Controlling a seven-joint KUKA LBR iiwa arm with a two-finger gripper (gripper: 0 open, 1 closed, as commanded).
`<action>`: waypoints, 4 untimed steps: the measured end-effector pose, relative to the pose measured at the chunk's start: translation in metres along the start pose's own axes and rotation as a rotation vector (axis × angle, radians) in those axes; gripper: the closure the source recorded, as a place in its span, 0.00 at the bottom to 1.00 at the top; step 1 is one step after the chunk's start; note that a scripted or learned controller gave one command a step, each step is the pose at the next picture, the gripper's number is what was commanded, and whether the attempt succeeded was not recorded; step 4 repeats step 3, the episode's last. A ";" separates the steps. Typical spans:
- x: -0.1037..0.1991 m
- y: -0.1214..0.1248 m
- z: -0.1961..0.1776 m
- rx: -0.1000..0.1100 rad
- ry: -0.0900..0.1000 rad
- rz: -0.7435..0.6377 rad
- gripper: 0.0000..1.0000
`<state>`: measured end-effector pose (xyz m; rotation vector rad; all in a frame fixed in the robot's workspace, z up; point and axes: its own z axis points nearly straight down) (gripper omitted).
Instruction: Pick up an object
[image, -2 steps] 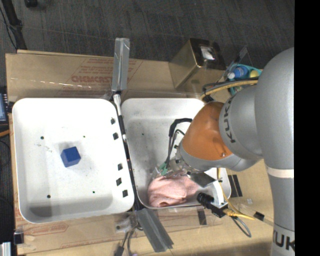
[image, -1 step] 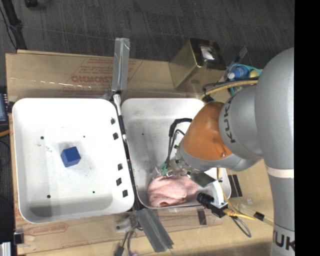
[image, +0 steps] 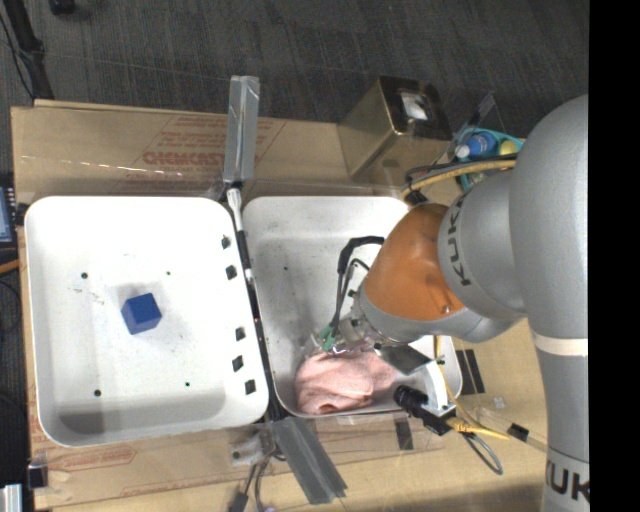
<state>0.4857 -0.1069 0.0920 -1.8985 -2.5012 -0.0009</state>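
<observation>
A small blue cube (image: 141, 312) lies in the left white bin (image: 60, 240), left of its middle. A soft pink object (image: 343, 381), like crumpled cloth, sits at the near edge of the right bin (image: 290, 230). My gripper (image: 338, 340) reaches down from the orange wrist band (image: 405, 275) and ends right at the pink object's upper edge, touching or almost touching it. The wrist hides most of the gripper.
The grey arm (image: 545, 250) covers the right bin's right side. A metal divider (image: 240, 150) runs between the bins. A tan box (image: 395, 125) and cables (image: 470, 150) sit beyond the right bin on the cardboard-covered bench.
</observation>
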 end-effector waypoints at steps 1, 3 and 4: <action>0.000 0.000 0.000 0.000 0.000 0.000 0.00; 0.018 0.035 -0.193 0.000 -0.002 0.071 1.00; 0.018 0.035 -0.193 0.000 -0.002 0.071 1.00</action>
